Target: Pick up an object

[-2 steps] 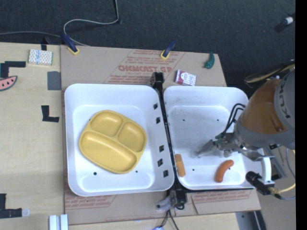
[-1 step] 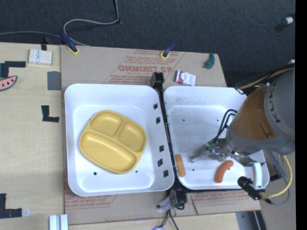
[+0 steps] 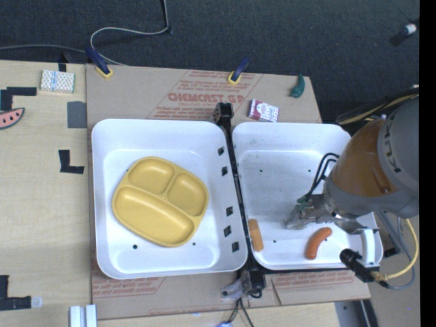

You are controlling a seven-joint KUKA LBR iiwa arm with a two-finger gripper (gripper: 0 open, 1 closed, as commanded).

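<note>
Two white bins sit side by side on the tabletop [image 3: 41, 182]. The left bin [image 3: 102, 203] holds a yellow divided tray [image 3: 160, 200]. The right bin [image 3: 286, 142] holds two candidates for the pick: an orange sausage [image 3: 317, 242] near the front right, lying at a slant, and a smaller tan bread roll [image 3: 255, 235] against the front left wall, close to the divider between the bins.

The arm [image 3: 371, 172] reaches in from the right with its orange band over the bin's right half. The wrist points down and to the left, putting the gripper [image 3: 304, 213] low in the bin, just above and to the left of the sausage and apart from it. Its dark metal parts blur together, so it cannot be told how far apart the jaws stand. Nothing is seen held in it.

Judgement: the step in hand is the approach to a grasp, and the sausage is the nearer target. To do it well, the gripper should shift slightly toward the front right until it is centred over the sausage's middle, turn so it closes across the narrow width and not along the length, and descend close to the bin floor before closing. The roll is the poorer choice; the bin wall beside it leaves little room
</note>
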